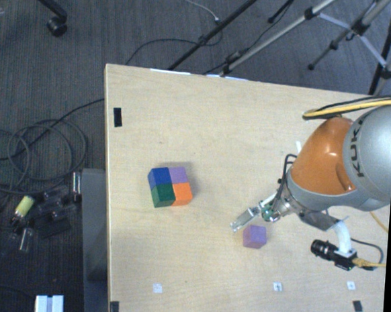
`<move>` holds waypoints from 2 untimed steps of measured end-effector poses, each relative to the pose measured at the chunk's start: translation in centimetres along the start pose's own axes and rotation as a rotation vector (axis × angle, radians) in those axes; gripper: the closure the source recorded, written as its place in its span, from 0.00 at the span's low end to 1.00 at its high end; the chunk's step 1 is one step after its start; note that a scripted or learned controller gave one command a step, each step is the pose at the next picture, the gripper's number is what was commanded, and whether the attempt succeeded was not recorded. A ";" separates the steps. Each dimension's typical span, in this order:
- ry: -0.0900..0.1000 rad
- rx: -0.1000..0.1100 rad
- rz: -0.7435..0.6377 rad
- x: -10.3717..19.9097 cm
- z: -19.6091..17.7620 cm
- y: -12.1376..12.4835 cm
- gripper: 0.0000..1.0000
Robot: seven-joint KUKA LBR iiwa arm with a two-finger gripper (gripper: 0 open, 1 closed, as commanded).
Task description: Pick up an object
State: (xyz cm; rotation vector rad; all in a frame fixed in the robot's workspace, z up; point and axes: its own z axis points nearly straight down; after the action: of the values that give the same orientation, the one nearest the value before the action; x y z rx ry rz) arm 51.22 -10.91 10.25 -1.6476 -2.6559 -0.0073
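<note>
Right of centre on the bench top [192, 279], the gripper [248, 219] hangs off the grey-and-orange arm [329, 166], which comes in from the right. I see 1 slim finger tip pointing down-left toward the wood; whether the fingers are spread or closed I cannot tell from this angle, and nothing is visibly between them.

The nearest candidate is the small purple cube [255, 237]. It sits just beside the gripper tip, on the near side and a touch to the right, apart from it, not touching as far as I can judge. It's roughly square, so no real long axis to align to, tho it's turned a bit relative to the bench edge.

The other option is the 4-colour block cluster [169, 186] (blue, purple, green, orange), well apart to the left and slightly farther.

My read: the purple cube is the target, approach stage, no grasp yet. The next move needs a short shift toward near-right so the fingers straddle the cube before dropping.
</note>
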 end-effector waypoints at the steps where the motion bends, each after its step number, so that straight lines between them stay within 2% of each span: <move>1: 0.004 0.000 0.000 0.1 -0.7 0.1 1.00; 2: 0.004 0.001 0.000 0.1 -0.7 0.1 0.00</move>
State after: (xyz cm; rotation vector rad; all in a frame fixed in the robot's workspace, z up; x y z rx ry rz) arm 51.27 -10.77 10.93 -1.6452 -2.6529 -0.0099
